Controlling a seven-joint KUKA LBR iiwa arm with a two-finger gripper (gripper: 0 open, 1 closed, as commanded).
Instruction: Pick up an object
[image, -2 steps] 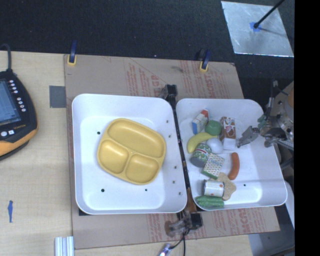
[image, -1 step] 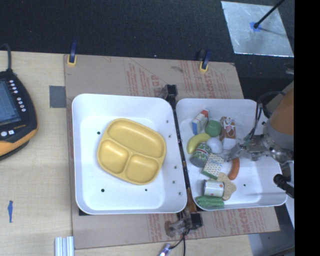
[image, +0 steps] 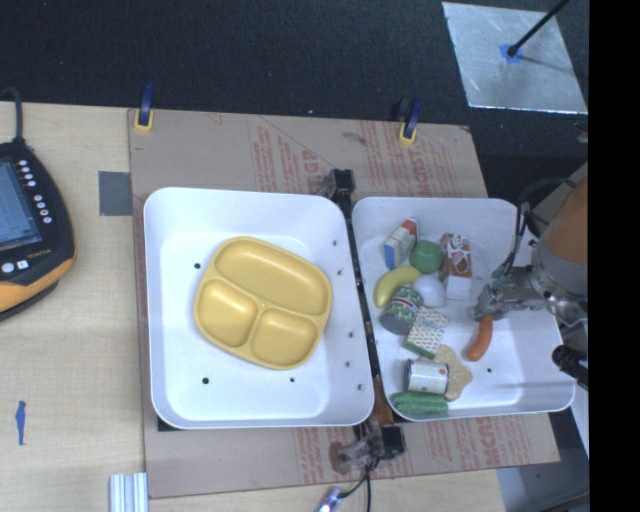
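Orange carrot-like piece (image: 480, 339) is what I'm reading as the target, lying on the floor of the right bin (image: 520, 385), so I'm using it as my reference. Nearest the camera from it, the green pod (image: 420, 404) and small can (image: 428, 377) are sitting along the bin's front wall, with the tan cracker shape (image: 456, 368) just beside the can. Left of the carrot, the patterned square (image: 428, 330), banana (image: 395, 284) and white ball (image: 430, 291) are crowding each other; that clutter looks dumped, not arranged. Gripper (image: 497, 299) is hanging just above the carrot's top end, arm reaching in from the right. I'm not able to tell how wide the claw is, or whether it has anything; nothing is visibly clamped. Beyond the carrot, the cartons (image: 402, 241) are lying near the far wall. Well left, the yellow divided plate (image: 263, 302) is sitting alone in the left bin (image: 170, 380).
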